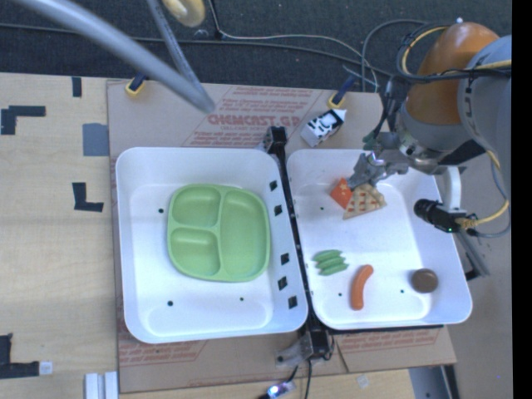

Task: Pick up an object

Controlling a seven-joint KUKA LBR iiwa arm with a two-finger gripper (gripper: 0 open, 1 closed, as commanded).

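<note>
My gripper (364,175) hangs low over the back of the right bin (391,306), reaching in from the right. Right under its tip lie a red-orange piece (341,194) and a tan waffle-patterned wedge (366,202), touching each other. Nothing shows clearly between the fingers. Nearer the front of that bin lie a green pea pod (330,262), an orange sausage (360,287) and a brown round piece (424,280).
The left bin (145,306) holds a green divided plate (219,232). A black divider (287,223) runs between the bins. Cables (391,48) loop behind the arm, and a small black-and-white item (322,124) lies on the cardboard behind the right bin.
</note>
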